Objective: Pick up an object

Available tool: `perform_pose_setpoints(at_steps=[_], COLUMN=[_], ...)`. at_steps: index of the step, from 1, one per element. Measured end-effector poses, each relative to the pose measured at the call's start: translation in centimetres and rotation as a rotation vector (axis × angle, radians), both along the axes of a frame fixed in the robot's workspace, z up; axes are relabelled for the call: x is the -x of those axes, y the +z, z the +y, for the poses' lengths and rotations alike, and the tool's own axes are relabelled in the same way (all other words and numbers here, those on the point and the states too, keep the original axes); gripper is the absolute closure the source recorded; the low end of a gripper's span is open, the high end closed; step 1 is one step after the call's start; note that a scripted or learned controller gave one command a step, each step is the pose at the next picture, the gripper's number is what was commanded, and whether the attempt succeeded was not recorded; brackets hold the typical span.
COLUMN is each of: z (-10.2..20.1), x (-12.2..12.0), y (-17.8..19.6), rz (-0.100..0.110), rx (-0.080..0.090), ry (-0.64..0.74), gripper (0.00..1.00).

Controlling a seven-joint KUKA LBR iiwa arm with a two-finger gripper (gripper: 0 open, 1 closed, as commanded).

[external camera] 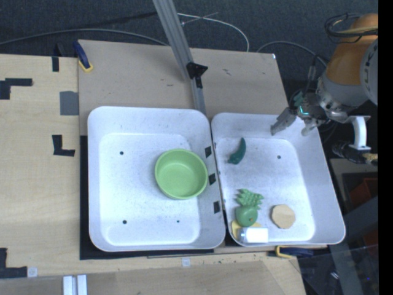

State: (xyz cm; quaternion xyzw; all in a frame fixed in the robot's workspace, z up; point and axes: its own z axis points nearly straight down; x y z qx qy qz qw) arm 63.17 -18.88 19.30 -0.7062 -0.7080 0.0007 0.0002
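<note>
The pincer (296,123) hovers spread wide, holding nothing, at the right bin's (319,165) far rim. The dark green pepper (237,152) nearby looks light, slick; grip across its middle.

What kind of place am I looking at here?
Probably a robotics lab test bench: a grey and orange robot arm reaches over two shallow white bins holding a green plastic bowl and small toy items.

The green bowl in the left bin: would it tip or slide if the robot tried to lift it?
The green bowl sits upright on a broad base, so tipping seems unlikely. Its smooth, rounded rim may slip from two fingers. It looks like thin plastic, probably light.
</note>
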Motion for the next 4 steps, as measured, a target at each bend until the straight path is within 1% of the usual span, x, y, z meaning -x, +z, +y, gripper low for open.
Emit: perform_pose_setpoints(at_steps=[1,2,3,4], z=[0.0,0.1,0.2,0.3], x=[0.0,0.6,0.7,0.6], y=[0.0,-6.4,-10.7,-9.5], rz=[0.0,0.007,0.003,0.001], rx=[0.0,-0.001,0.0,0.0], ry=[0.0,-0.001,0.0,0.001], gripper=[0.0,0.0,0.0,1.0])
